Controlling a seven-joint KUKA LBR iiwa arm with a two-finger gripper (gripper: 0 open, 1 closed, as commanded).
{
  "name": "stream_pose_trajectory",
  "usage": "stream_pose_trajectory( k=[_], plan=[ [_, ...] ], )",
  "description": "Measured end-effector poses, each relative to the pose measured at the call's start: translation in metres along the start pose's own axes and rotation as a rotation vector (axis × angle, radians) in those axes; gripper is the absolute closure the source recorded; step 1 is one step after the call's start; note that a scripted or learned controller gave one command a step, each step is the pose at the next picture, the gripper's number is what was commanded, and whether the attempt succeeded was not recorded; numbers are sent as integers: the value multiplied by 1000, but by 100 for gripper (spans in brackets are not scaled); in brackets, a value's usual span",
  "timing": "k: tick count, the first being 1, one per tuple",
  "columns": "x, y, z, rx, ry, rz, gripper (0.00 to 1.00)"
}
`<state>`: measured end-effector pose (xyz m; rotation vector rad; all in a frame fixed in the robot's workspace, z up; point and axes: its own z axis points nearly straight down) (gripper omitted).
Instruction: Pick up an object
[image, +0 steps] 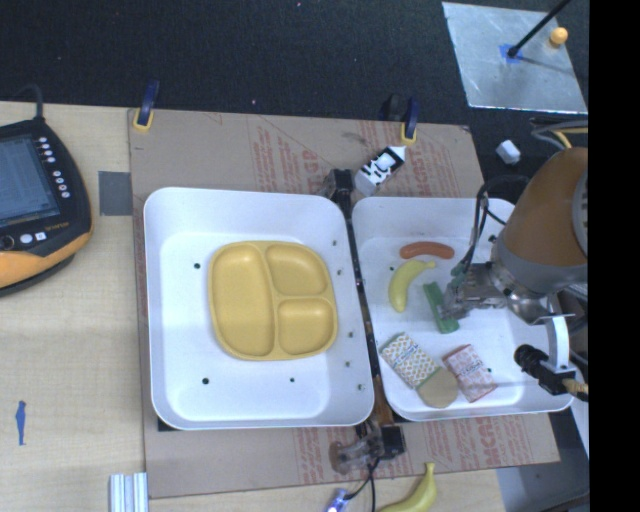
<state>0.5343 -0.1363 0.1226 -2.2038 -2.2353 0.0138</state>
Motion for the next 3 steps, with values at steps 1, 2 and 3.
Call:
stream_pose_trajectory(
  k=[1,2,3],
  plan=[
    [0,0,0,0,0,0,0],
    [-1,0,-10,-2,-3,-3,100],
    [-1,0,-10,-2,-4,-4,0]
  ],
)
